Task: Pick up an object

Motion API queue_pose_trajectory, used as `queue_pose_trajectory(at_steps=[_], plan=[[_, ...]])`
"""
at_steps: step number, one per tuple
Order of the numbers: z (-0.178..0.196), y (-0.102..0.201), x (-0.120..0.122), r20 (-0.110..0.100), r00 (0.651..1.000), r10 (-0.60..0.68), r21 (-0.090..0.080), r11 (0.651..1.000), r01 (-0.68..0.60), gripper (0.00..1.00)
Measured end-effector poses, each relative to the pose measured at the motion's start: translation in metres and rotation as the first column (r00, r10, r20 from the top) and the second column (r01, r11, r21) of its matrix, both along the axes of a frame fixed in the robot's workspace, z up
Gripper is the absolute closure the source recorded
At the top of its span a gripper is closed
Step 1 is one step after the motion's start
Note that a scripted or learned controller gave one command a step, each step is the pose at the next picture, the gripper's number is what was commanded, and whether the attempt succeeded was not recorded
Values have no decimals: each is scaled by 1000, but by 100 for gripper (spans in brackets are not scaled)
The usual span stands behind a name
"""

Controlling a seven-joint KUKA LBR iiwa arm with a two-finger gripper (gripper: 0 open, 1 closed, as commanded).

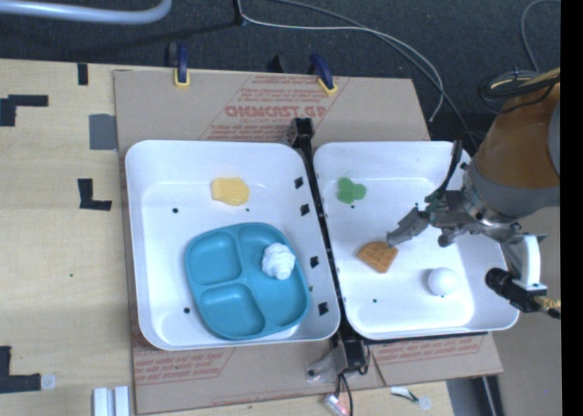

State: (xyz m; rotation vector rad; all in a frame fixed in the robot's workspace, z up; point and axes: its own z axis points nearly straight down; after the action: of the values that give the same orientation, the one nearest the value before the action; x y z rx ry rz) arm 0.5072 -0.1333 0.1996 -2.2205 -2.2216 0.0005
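In the right bin (401,319) lie a tan waffle-like piece (377,256), a green lump (351,190) and a white ball (442,281). My gripper (419,236) hangs over the right half of this bin, reaching in from the right. It is open, with nothing between its fingers. Its left fingertip (395,236) ends just above and to the right of the waffle piece; the ball sits below the gripper. The left bin (146,223) holds a blue divided plate (223,300) with a white crumpled object (279,261) on it, and a yellow piece (230,190).
A black divider with clips (314,223) runs between the bins. Both bins rest on a cardboard sheet (273,105). Cables (383,36) cross the dark floor behind. The grey and orange arm (519,155) covers the right bin's right edge.
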Motion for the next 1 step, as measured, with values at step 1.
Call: queue_pose_trajectory(at_steps=[1], plan=[[-119, -1, 49, -5, 1000, 1, 0, 1000, -1, 0]])
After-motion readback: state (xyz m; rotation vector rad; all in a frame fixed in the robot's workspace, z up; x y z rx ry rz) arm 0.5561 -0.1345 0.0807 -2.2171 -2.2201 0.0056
